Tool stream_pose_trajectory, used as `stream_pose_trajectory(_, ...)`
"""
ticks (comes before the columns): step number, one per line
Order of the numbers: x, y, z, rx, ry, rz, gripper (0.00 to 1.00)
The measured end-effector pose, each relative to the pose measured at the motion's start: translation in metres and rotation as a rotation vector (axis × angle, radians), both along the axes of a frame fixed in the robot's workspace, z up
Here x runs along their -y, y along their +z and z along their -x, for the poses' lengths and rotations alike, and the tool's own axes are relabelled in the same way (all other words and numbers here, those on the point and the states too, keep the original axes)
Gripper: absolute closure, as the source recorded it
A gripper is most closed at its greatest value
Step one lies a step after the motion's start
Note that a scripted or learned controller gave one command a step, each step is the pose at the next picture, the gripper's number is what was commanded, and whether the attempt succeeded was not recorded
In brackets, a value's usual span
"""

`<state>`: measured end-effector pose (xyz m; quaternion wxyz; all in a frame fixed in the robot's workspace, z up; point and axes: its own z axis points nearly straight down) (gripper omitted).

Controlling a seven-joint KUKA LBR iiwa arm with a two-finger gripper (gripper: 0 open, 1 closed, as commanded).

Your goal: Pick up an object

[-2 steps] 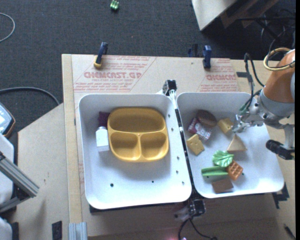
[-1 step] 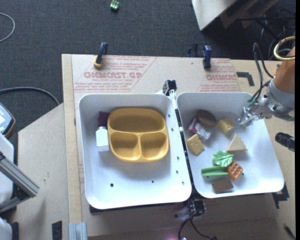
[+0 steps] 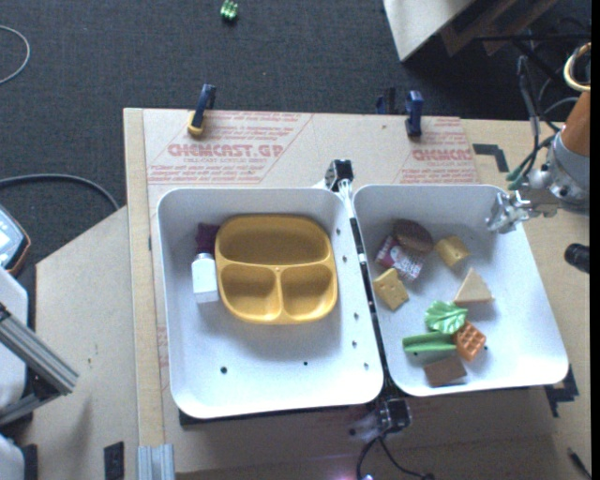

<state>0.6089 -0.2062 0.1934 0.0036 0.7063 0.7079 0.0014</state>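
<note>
The grey arm with its orange band [image 3: 574,141] is cut off by the right edge, and its small metallic gripper [image 3: 506,212] is too blurred to read. A dark maroon object [image 3: 207,234] sits partly hidden behind the yellow divided plastic tray [image 3: 276,267].

1. The worktop [image 3: 281,150] is a pale board printed with red lettering.
2. A yellow-and-blue clamp [image 3: 201,110] and a dark blue clamp [image 3: 413,113] grip its far edge.
3. Dark carpet [image 3: 112,56] covers the floor beyond.
4. A thin cable [image 3: 70,183] curves across the carpet off the left edge.
5. A small green thing [image 3: 229,10] lies on the carpet, well apart from the worktop.
</note>
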Motion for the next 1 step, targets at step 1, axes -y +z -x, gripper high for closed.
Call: stream_pose_trajectory(1,0.0003,0.0343,-0.0013,0.000,-0.001,0.000,1.00)
